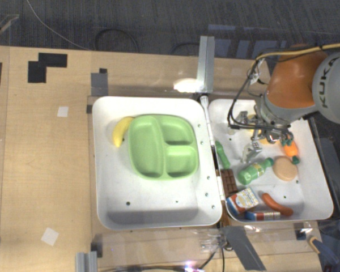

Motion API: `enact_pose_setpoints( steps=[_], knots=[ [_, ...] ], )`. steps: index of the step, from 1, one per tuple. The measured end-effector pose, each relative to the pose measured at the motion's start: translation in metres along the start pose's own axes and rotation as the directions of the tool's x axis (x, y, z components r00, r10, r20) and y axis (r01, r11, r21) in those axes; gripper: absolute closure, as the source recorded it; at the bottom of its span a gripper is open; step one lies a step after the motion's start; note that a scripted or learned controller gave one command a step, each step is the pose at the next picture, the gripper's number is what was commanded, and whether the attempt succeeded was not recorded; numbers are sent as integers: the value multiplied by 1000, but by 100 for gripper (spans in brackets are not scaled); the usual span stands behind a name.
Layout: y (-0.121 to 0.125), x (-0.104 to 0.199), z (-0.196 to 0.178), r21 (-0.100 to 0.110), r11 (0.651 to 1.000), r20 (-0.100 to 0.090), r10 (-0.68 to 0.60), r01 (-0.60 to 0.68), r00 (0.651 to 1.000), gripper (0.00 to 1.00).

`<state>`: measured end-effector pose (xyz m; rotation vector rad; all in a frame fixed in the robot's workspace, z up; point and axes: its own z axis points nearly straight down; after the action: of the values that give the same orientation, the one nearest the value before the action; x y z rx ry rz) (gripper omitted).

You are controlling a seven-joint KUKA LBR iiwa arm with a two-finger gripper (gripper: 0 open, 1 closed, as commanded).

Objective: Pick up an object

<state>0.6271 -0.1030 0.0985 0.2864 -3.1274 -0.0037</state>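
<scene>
The gripper (254, 149) hangs in the right bin (323, 200) just above the green bottle (254, 171) — whether its fingers are spread, I cannot tell; a carrot (290, 148) lies beside.

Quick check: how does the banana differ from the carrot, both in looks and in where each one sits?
The banana is yellow and curved; the carrot is orange, short and has a green end. The banana lies in the left bin against the green tray; the carrot lies in the right bin beside the gripper. Both are toy foods.
</scene>
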Motion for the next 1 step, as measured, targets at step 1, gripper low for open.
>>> enact_pose_setpoints(
  steps=[1],
  knots=[
    [-3, -4, 9, 6, 1000, 13, -28, 28, 1000, 0]
  ],
)
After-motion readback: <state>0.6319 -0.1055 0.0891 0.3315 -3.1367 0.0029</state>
